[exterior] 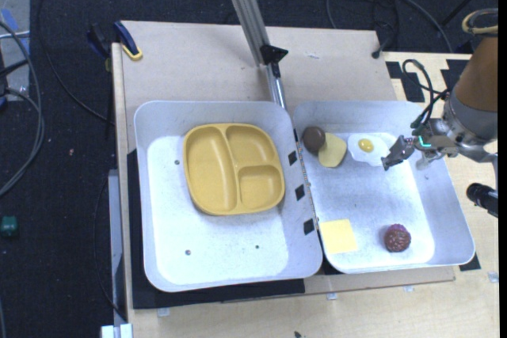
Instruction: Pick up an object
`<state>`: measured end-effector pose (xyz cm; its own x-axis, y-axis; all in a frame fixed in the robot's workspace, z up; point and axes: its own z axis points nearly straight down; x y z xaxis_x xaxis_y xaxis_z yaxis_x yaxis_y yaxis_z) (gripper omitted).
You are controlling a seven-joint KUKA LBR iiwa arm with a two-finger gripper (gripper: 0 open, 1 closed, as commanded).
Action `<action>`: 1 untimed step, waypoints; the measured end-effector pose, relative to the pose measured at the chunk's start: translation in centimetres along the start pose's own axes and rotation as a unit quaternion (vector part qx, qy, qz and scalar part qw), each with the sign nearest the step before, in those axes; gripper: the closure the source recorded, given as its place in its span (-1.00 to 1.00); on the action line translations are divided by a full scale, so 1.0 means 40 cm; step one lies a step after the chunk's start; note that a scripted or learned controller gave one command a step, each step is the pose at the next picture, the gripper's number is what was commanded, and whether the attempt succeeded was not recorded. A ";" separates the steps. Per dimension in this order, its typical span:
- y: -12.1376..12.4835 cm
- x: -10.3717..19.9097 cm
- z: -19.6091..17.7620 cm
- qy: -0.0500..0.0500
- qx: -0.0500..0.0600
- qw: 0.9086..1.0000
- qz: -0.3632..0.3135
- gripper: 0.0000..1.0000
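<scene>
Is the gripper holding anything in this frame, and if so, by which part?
Nothing is held. The gripper hangs with open fingers over the right bin, just right of the fried egg, nothing between them.

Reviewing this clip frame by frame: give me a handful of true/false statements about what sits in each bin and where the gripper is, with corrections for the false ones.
1. The yellow divided plate lies in the left bin. True.
2. The fried egg toy lies in the left bin. False: it is in the right bin, near the far wall.
3. The gripper is over the right bin, close beside the fried egg toy. True.
4. The yellow square slice is clamped in the jaws. False: it lies flat on the floor of the right bin, near its front left corner, apart from the gripper.
5. The dark red ball rests on the divided plate. False: it sits in the right bin, to the right of the yellow square slice.
</scene>
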<state>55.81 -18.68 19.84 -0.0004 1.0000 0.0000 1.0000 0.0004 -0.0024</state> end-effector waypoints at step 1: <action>0.002 0.000 -0.002 0.000 -0.001 1.000 0.000 -1.00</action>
<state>55.88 -18.68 19.93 -0.0009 1.0000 -0.0006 1.0000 0.0009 -0.0002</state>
